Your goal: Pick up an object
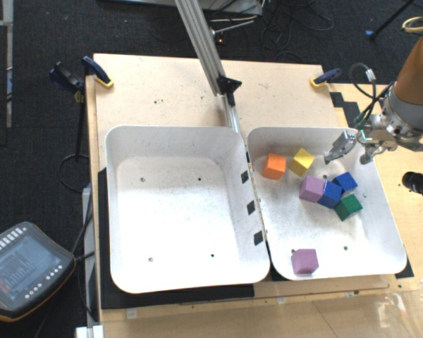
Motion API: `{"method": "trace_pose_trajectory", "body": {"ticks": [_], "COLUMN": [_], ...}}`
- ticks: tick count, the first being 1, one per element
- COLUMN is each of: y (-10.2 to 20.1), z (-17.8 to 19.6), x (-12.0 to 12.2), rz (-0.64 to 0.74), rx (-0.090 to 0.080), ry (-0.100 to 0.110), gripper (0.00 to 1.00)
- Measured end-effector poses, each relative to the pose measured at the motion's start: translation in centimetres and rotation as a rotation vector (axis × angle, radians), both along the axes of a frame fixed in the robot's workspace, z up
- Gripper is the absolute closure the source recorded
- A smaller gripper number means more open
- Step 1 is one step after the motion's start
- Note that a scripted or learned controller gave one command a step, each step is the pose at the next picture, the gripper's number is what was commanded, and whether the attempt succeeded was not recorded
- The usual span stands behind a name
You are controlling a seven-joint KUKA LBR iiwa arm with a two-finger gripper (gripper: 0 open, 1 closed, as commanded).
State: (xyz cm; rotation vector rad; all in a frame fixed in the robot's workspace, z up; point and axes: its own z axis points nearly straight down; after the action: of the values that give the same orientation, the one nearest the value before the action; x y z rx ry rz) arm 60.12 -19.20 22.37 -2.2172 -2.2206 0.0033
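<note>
The arm (414,83) runs out past the right edge, so just its orange band and grey wrist are in frame. The tool (354,150) is small and partly blurred against the bin rim. Among the clustered cubes, the blue cube (331,194) is partly covered by the purple cube (311,188), and the green cube (350,206) overlaps it too. At lower left, a grey handheld pendant (21,270) is cut off by the left edge, its screen too blurred to read. The surface (183,90) is hidden wherever the bins sit.
</note>
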Motion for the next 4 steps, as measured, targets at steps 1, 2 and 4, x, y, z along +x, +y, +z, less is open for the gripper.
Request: {"method": "trace_pose_trajectory", "body": {"ticks": [1, 2, 4], "y": [0.0, 0.1, -0.1], "z": [0.2, -5.9, -10.8], "x": [0.1, 0.7, 1.4], "rz": [0.001, 0.001, 0.000], "rx": [-0.002, 0.000, -0.003], "ry": [-0.004, 0.001, -0.012], "gripper": [0.00, 0.00, 0.00]}}
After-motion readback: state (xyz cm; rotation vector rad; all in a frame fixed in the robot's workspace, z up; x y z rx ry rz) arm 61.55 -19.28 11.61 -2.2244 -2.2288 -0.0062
